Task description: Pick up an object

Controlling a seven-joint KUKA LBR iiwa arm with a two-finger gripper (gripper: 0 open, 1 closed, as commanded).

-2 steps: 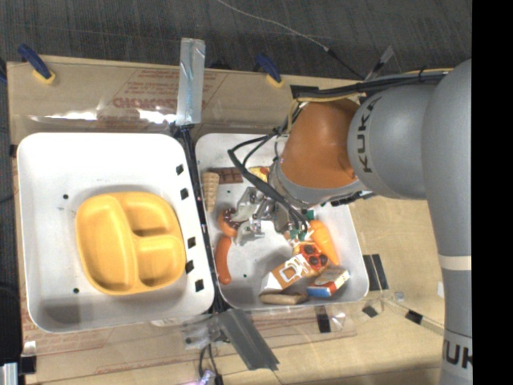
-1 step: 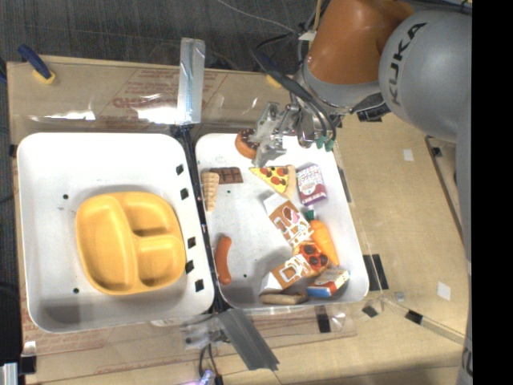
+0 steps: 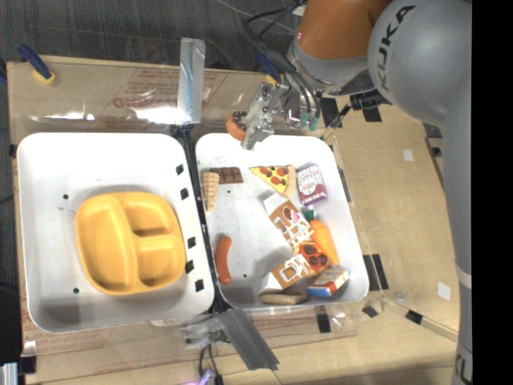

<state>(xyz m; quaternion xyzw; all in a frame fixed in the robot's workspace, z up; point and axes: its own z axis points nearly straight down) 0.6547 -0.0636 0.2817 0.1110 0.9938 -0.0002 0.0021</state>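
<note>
Near rim, right bin: a flat tan bread-like piece (image 3: 282, 297) and a small blue-and-white box (image 3: 330, 283) lie against the near wall of the shallow white right bin (image 3: 353, 239).
Right bin, near half: an orange-brown printed carton (image 3: 295, 265) lies just beyond them. An orange toy carrot (image 3: 322, 241) lies by the right wall, and a red-orange toy sausage (image 3: 223, 259) lies by the left wall.
Right bin, middle: a white-and-brown printed carton (image 3: 287, 219) sits close to the carrot.
Right bin, far half: a purple labelled can (image 3: 310, 183), a yellow toy pizza slice (image 3: 274, 176), a brown chocolate-bar piece (image 3: 228, 176) and a tan waffle cone (image 3: 210, 189) run right to left.
Left bin: the shallow white left bin (image 3: 40, 175) holds one yellow divided plastic plate (image 3: 128, 241), set toward its near half.
Open room: bare floor shows in the right bin's centre-left and far-left corner, and around the plate.
Far rim: a small orange-red item (image 3: 236, 125) sits at the right bin's far-left corner, just beside the gripper.
Gripper: the two-finger gripper (image 3: 255, 131) hangs over that far rim; whether it is clenched or released cannot be told, and nothing is visibly grasped.
</note>
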